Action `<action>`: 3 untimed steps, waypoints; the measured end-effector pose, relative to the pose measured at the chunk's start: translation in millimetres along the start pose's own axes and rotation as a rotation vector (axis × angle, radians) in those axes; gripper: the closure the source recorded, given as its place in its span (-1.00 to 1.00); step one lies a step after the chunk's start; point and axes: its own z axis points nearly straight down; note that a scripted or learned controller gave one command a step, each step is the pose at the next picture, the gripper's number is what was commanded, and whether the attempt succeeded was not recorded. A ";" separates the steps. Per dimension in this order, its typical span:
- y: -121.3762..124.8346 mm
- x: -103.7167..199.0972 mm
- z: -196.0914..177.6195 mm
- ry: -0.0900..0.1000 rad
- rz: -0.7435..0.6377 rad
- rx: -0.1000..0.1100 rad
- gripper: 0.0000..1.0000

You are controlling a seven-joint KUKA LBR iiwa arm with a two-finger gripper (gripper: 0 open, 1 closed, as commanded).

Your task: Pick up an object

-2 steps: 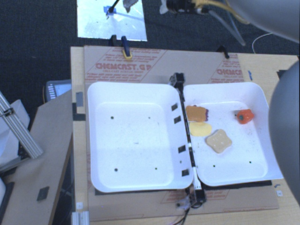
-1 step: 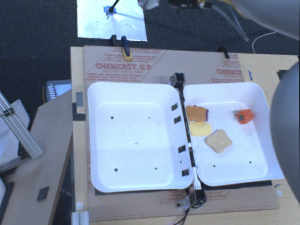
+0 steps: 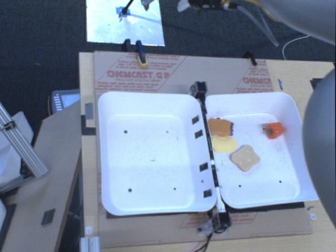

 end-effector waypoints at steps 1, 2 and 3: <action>-0.1 0.6 -11.5 0.001 -0.004 -0.002 1.00; -0.1 0.6 -11.1 0.001 -0.004 -0.002 -1.00; -0.2 1.2 -22.7 0.002 -0.008 -0.004 1.00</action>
